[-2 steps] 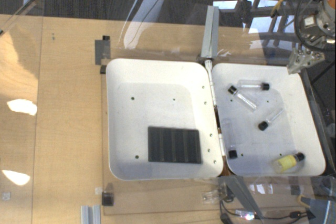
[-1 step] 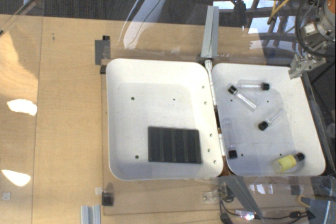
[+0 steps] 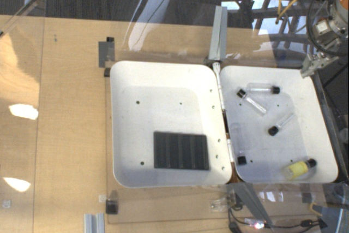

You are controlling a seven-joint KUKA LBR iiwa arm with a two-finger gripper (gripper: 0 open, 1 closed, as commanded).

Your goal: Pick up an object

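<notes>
Camera view — arm (image 3: pixel 327 19) at top right, above vials (image 3: pixel 262 88).

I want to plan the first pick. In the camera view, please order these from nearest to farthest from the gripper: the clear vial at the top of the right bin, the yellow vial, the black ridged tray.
Measured from the gripper at the right bin's top right corner:
1. Clear vial, top of the right bin.
2. Yellow vial, bottom right of the right bin.
3. Black ridged tray, lower part of the left bin.
</notes>
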